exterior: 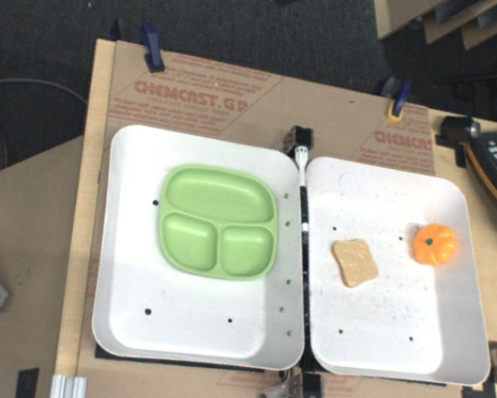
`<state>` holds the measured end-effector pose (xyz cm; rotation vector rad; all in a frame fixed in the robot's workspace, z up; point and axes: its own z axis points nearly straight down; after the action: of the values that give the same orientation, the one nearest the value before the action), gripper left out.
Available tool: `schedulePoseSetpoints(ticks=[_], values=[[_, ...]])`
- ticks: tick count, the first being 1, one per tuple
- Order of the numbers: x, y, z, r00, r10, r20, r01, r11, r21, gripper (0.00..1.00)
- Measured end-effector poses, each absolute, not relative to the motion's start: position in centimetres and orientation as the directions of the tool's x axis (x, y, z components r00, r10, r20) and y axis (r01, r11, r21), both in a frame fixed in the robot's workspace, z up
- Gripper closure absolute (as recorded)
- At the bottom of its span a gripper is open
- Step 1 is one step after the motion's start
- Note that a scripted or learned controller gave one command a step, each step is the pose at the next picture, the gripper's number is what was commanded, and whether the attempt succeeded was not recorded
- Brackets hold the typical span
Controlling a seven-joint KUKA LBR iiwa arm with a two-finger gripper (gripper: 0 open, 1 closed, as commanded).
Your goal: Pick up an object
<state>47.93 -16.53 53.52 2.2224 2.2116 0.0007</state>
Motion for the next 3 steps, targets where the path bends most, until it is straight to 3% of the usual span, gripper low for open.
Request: schedulePoseSetpoints(ticks=[1, 2, 3], values=[[47.9, -21.8, 53.5, 0.004, 1.000, -0.005, 1.000, -0.004, 0.005, 1.00], [47.9, -19.9, 38.9, 0.000, 1.000, 0.005, 1.000, 0.000, -0.014, 1.00], [48.1, -20.4, 41.9, -0.001, 1.000, -0.004, 1.000, 0.001, 0.005, 1.00]])
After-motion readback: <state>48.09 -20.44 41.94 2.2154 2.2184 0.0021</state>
